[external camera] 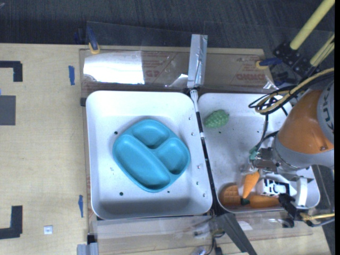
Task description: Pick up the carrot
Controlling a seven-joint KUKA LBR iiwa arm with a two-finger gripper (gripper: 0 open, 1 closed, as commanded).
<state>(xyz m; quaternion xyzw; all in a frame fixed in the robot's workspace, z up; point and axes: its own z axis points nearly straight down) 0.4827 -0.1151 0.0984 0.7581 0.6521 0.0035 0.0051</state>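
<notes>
**Claw low over the carrot at the right bin's near edge**

Claw (254,180) of the grey arm with the orange band (303,126) sits down in the right-hand shallow white bin (234,142), near its front edge, and whether it is open or closed cannot be told from this slanted overhead view — the wrist and cabling cover too much of it. Just under and in front of it lies the task's thing, a long orange toy carrot with a dark green stalk (260,201), stretched along the front wall of that bin; a second orange piece (249,185) stands tilted right at the claw, and I cannot tell whether it is part of the carrot or a separate item.

To do the pick well, I judge the claw should straddle the carrot across its narrow width, not along its length, and close near the middle so it does not pivot. The front wall leaves little room on that side — a descent slightly inboard looks safer, with a straight lift afterwards.

A fuzzy green lump (216,118) rests near the back left corner of the same bin, well apart. The left-hand white bin (101,142) carries a blue three-compartment plastic tray (151,154) at its centre. Both bins sit on a pale wooden bench (42,142) with black corner marks.
</notes>
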